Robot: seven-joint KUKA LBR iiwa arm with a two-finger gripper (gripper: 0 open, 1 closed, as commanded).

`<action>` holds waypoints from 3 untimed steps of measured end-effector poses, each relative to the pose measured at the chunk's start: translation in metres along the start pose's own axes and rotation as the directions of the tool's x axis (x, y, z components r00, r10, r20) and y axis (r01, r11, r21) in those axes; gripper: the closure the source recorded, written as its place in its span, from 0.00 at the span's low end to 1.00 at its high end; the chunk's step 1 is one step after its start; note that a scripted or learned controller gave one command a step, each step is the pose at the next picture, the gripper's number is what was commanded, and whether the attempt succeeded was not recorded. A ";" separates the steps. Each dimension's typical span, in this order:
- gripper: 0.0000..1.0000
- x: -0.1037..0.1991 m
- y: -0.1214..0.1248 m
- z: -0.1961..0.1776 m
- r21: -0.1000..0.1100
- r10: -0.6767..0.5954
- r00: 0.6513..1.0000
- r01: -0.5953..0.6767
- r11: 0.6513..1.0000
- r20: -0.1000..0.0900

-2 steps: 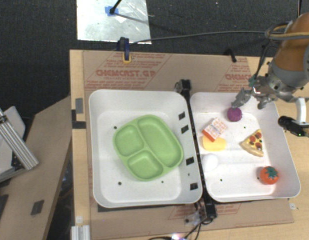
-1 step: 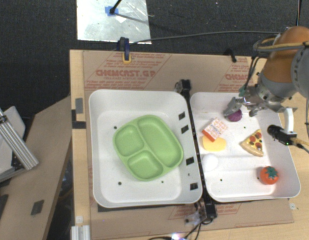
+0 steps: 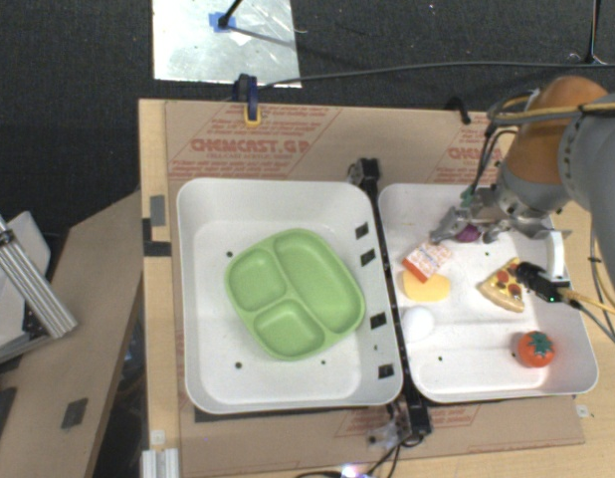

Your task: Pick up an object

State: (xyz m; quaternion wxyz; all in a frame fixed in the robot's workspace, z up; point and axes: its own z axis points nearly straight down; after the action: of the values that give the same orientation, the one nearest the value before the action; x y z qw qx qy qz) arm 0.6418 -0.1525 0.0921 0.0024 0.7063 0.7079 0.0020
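**A:** From the camera above, what do I have near the hand?

**B:** I see the hand [image 3: 470,222] low in the back part of the right bin [image 3: 576,366]. A small purple thing [image 3: 469,234] lies just at the fingertips, half covered by them. I cannot tell if it is between the fingers or only under them, and I cannot tell how far the hand is open.

**A:** And the other objects?

**B:** A red and white packet [image 3: 427,261] lies near the hand, toward the front and left. It touches a yellow round piece [image 3: 427,288]. A white ball [image 3: 417,323] is in front of that one. A pizza slice toy [image 3: 503,288] lies to the right of them, and a toy tomato [image 3: 533,349] is at the front right, well apart from the hand.

**A:** How is the arm?

**B:** The arm [image 3: 586,167] comes in from the right, grey with an orange band [image 3: 546,137], and it bends down to the bin.

**A:** The left bin?

**B:** The left bin [image 3: 203,267] holds a green divided plate [image 3: 294,293] with three compartments. Both bins stand on the brown tabletop [image 3: 288,137].
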 end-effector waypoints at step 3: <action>1.00 0.003 0.013 -0.105 -0.001 -0.004 1.000 0.004 1.000 0.001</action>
State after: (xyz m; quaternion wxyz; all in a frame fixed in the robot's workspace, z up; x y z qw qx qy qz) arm 0.6547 -0.1494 0.1970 0.0030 0.7050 0.7092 0.0021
